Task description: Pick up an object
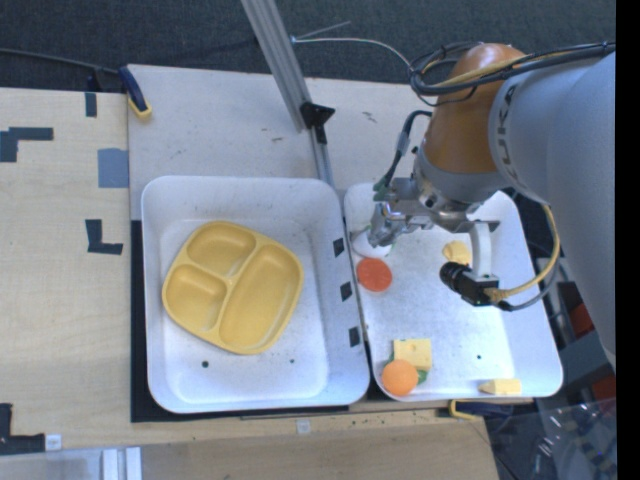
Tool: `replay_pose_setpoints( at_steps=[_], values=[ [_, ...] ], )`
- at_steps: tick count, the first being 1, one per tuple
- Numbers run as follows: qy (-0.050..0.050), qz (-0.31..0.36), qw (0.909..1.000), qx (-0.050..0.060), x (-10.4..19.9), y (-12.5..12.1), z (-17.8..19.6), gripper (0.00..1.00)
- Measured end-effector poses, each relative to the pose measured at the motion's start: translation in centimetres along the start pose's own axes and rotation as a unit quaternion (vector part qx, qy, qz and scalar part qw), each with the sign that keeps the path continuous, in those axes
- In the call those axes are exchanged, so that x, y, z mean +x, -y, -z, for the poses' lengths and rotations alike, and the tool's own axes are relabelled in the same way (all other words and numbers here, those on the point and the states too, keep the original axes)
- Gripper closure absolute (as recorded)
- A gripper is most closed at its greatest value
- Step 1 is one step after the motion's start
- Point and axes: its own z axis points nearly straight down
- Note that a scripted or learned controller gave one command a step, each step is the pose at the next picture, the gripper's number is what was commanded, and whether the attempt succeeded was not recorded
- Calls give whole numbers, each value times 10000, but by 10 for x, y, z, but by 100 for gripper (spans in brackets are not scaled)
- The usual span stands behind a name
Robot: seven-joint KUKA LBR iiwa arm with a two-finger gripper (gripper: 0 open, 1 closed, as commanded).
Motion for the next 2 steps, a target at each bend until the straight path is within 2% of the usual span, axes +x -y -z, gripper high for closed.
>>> replay_pose_setpoints(
  at_steps=[1,2],
  values=[
    [0,-16,10000,27,-2,2,9,100],
    [-4,3,10000,7,56,-56,-9,100]
  ],
)
